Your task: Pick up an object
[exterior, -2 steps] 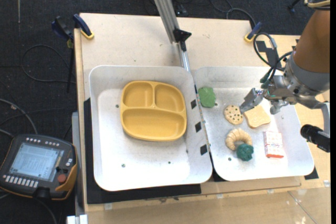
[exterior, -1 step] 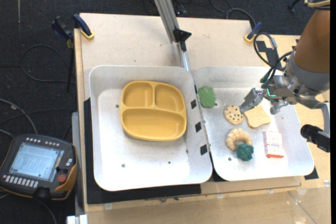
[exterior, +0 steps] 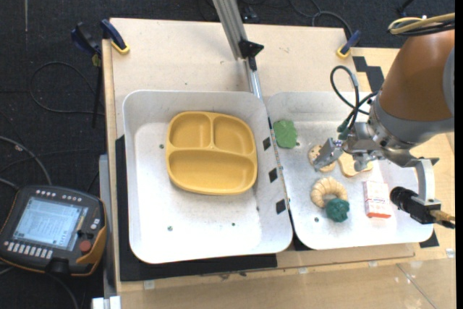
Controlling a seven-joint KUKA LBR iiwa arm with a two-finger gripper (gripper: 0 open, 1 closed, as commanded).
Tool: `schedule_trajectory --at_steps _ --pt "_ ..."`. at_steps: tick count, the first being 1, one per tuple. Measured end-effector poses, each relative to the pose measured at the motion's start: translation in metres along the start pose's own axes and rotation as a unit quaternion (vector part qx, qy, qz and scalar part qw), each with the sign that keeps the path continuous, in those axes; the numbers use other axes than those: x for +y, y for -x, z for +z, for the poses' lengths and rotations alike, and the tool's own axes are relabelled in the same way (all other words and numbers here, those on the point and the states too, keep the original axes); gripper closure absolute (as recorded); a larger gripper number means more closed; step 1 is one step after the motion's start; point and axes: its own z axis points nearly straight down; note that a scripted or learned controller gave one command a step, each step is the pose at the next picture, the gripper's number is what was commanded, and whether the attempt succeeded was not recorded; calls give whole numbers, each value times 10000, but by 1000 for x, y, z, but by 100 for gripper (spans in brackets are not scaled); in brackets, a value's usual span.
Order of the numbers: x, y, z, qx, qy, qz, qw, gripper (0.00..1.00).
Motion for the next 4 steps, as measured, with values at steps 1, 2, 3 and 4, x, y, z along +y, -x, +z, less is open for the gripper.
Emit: schedule_trajectory --at_steps 1,2,3,4 --pt "1 8 60 -2 -2 7 10000 0" --pt "4 12 105 1 3 6 10000 0" --pt "5 11 92 -3 30 8 10000 100" --pt "1 12 31 -11 63 -11 10000 100"
